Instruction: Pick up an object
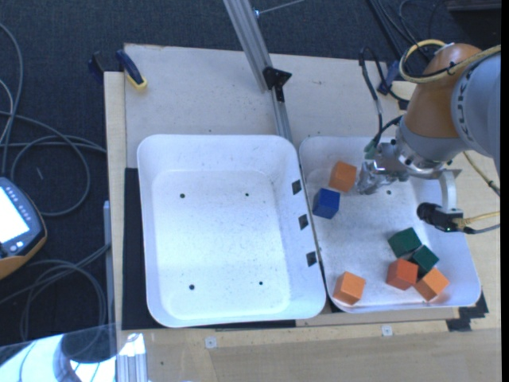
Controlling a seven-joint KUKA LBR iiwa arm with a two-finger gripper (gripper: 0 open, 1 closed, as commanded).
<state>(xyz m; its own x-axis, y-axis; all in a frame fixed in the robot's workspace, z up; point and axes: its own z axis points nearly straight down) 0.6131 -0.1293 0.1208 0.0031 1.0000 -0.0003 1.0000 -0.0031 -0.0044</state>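
The tool [371, 178] hung low just right of an orange block [343, 176]; its grip state couldn't be told.

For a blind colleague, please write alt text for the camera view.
The grey arm's gripper hangs low in the right bin, beside an orange cube and a blue cube. Five more blocks lie nearer that bin's front.

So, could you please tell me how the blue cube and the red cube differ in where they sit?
The blue cube sits alone near the right bin's left wall; the red cube sits in a cluster, touching green and orange blocks. The blue cube lies close to the gripper; the red cube lies farther away. Both look similar in size.
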